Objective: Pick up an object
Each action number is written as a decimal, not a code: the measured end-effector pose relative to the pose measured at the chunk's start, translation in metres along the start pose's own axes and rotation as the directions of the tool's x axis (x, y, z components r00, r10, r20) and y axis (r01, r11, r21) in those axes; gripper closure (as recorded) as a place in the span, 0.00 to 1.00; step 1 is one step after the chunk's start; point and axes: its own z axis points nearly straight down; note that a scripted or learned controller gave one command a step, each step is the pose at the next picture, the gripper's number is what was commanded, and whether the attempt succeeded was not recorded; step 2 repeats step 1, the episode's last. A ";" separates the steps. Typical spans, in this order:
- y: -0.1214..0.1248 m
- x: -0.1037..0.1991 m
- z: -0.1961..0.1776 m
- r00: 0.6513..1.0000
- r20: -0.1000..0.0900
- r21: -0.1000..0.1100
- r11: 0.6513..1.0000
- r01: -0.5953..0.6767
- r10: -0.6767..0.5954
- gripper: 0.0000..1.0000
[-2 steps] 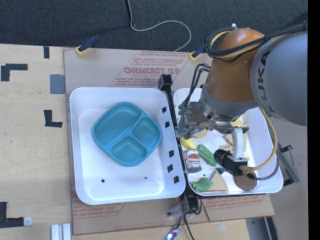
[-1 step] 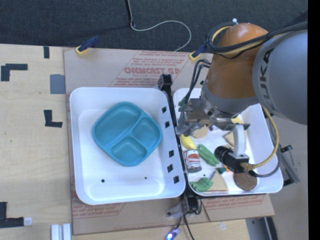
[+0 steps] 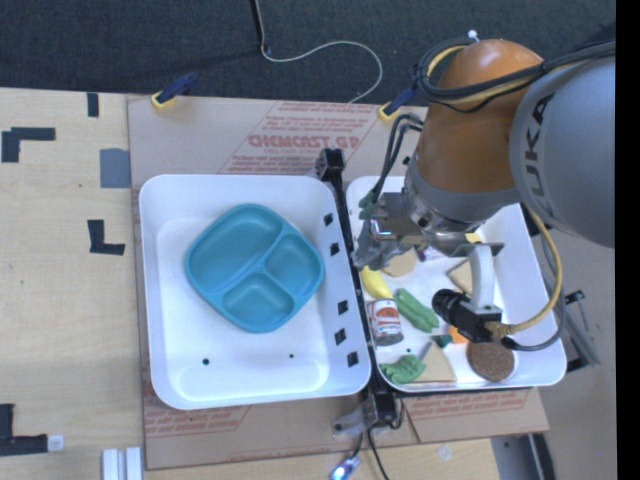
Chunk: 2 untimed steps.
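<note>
Nearest the camera we have the arm's orange band and grey wrist (image 3: 480, 138), which loom over the right white bin (image 3: 530, 373) and hide its far half. Below that bulk we see the gripper (image 3: 385, 236), its metal parts low over the bin's far left corner, close to the divider between the bins. We cannot tell whether it is apart or closed; the wrist and cables blur that region.

The task names no particular object, so we take the candidates to be the small items in the right bin. A yellow banana-shaped toy (image 3: 374, 282) lies just near of the gripper, beside the left wall. Next to it sit a small red-labelled can (image 3: 386, 321), a green pod-shaped toy (image 3: 416, 309), a green leafy piece (image 3: 404, 370) at the near edge, and a round brown disc (image 3: 491, 360) toward the near right corner. Nothing shows between the gripper's parts.

We judge this to be the approach or descent step, with no grasp confirmed. The next move calls for settling over one item, likely the yellow toy, and avoiding the bin wall.

Further left, the left white bin (image 3: 165, 348) holds a blue three-compartment plastic plate (image 3: 254, 266).
</note>
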 end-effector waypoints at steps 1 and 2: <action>-0.025 0.029 -0.147 1.000 -0.005 -0.021 1.000 0.002 -0.002 1.00; -0.025 0.029 -0.147 1.000 -0.005 -0.021 1.000 0.002 -0.002 1.00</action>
